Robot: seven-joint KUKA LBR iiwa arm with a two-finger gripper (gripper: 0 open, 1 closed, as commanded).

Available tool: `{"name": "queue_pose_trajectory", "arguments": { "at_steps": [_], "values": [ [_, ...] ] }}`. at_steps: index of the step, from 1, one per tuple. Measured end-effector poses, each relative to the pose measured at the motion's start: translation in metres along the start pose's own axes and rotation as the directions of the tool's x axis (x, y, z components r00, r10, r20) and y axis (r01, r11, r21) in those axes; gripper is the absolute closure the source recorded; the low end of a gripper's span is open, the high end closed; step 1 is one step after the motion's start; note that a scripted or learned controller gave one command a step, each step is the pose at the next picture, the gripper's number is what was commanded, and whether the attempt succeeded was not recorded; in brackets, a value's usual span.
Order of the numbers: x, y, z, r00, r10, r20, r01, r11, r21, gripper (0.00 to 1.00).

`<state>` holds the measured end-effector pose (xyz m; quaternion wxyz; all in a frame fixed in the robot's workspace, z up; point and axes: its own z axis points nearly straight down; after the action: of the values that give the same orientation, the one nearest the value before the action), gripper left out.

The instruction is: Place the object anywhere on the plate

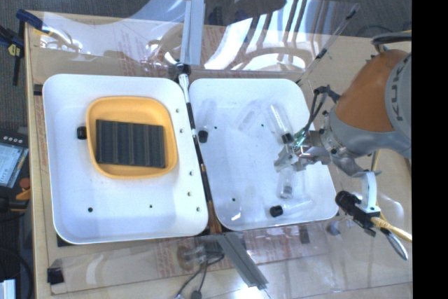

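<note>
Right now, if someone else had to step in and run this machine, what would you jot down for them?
Gripper: low over the right bin, near its right side; whether it is open or shut cannot be told.
Objects: small clear tubes with dark caps lie in the right bin, one near the front edge and one further back. Nothing can be seen held.
Plate: the yellow plate sits in the left bin, with a dark ribbed block on it.
Done: nothing moved onto the plate yet.
Left: grasp an object, carry it across, set it on the plate.
</note>
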<state>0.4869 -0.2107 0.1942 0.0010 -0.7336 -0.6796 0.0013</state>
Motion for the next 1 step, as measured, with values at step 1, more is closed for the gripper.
{"name": "queue_pose_trajectory", "arguments": {
  "at_steps": [1],
  "values": [
    [0.064,-0.0082,-0.0101,0.988,-0.156,-0.003,0.156,0.988,0.001,1.0]
  ]
}}
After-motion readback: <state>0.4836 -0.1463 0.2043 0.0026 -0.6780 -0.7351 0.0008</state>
